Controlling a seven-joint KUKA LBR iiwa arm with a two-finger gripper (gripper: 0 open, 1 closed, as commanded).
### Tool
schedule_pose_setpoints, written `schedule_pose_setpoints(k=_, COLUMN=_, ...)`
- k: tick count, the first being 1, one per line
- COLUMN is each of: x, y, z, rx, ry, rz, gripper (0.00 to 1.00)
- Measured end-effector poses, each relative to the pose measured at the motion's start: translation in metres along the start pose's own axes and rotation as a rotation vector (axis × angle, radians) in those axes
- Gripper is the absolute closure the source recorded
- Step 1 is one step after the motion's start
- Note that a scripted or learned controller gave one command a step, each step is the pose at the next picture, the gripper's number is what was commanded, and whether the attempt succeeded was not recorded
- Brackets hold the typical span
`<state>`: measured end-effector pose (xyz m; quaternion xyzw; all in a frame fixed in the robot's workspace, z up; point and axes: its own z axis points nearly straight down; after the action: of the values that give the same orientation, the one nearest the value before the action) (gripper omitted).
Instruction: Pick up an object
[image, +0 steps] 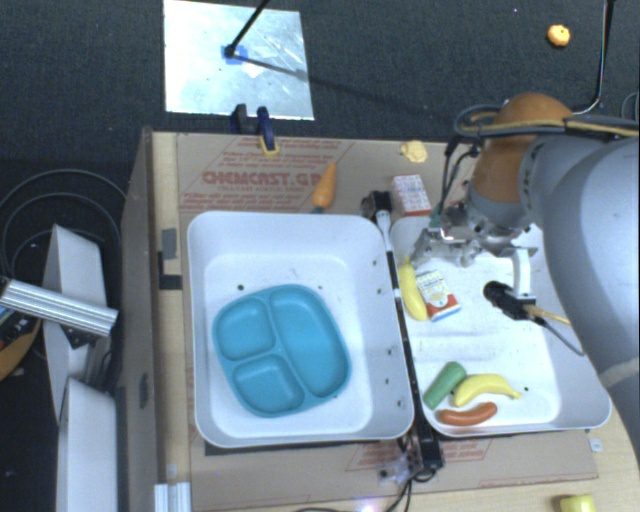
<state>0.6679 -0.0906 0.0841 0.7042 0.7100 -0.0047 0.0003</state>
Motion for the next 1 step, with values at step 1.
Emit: schedule_pose_setpoints(k=1, x=-0.0071, y=-0.0407, z=-0.0027, rx=-0.005, ry=0.006, rz=0.008, gripper=0.0)
